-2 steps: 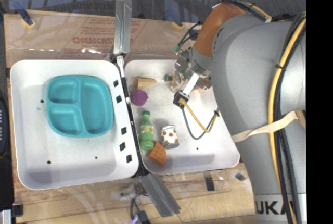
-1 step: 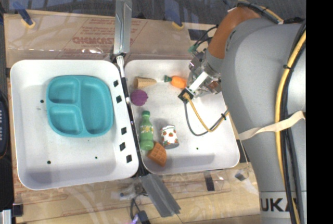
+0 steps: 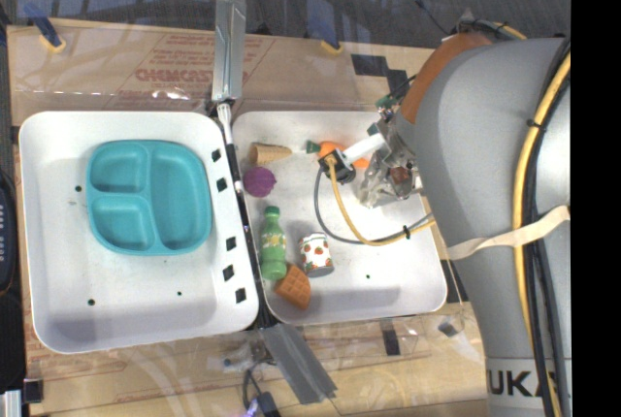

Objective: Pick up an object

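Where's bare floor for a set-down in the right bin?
Right bin: bare floor between the small can and the yellow cable, plus the front strip. Crowded along the divider: cone, purple ball, green bottle, waffle piece.

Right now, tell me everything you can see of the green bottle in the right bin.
The green bottle lies on its side on the right bin's white floor, close to the left wall. It looks like glossy toy plastic, bright green with a yellow label band at mid-body. Its narrow neck and cap point toward the purple ball. Its base end sits against the waffle-textured orange piece. The claw is not on it.
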Robot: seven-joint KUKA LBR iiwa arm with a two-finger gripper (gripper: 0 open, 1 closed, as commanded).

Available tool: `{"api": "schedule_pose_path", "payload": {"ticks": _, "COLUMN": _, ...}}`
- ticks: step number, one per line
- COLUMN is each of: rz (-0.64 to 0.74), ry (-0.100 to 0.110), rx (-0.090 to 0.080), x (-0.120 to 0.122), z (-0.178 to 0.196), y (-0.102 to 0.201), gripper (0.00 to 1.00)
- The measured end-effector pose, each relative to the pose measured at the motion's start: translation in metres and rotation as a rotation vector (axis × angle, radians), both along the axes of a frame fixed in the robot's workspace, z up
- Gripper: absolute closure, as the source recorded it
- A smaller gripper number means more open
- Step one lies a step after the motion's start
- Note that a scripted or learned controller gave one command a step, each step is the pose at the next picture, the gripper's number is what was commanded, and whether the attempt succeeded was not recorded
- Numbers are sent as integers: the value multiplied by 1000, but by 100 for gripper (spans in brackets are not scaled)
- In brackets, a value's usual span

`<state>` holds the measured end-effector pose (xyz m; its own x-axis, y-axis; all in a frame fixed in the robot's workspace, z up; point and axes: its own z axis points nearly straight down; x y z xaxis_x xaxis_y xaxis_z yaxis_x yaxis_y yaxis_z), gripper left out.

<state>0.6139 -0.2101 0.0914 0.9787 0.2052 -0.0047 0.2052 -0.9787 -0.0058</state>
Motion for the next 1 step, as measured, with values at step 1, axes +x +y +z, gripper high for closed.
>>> {"api": "schedule_pose_path", "payload": {"ticks": 1, "rz": 3, "ry": -5, "rx": -2, "x": 38, "z": 1, "y": 2, "gripper": 100}}
